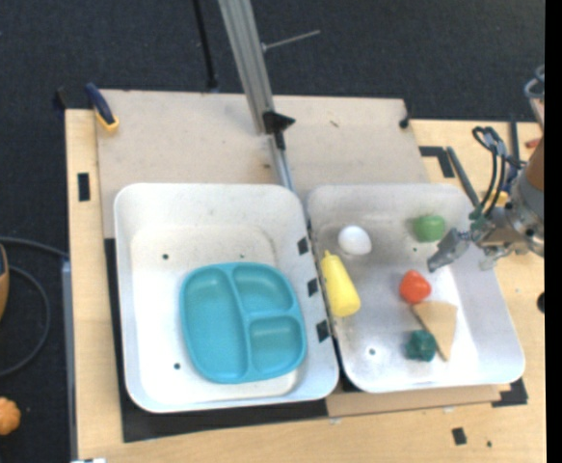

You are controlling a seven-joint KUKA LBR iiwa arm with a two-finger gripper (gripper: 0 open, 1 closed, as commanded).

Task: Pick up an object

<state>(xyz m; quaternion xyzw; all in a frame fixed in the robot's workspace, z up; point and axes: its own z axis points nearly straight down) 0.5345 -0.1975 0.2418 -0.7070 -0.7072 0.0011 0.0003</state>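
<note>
1. nearest the viewer, the front edge of the desk [213, 442] is showing bare wood, with a small orange ball [1, 414] lying at the left, outside both bins.
2. in the front of the right bin [497, 355], a dark green object [419, 345] is lying just beside a tan wedge [438, 322]; a red-orange ball [414, 285] is sitting at the wedge's far tip.
3. in the left bin [146, 210], a turquoise divided plate [244, 321] is lying flat, with nothing on it.
4. along the right bin's left wall, a yellow object [338, 284] is lying lengthwise, and a white ball [355, 239] is sitting just beyond it.
5. farther back, a green ball [429, 226] is resting near the bin's rear wall.
6. the end effector [454, 249] is reaching in from the right, with one grey finger pointing toward the gap between the green ball and the red-orange ball; nothing is showing in its grip, and whether it is parted or closed cannot be told.
7. judged progress: no object is lifted; all are lying on the bin floor. choosing a target, closing on it and raising it are remaining.
8. farthest, a metal post [247, 56] is rising from the rear of the desk.
</note>
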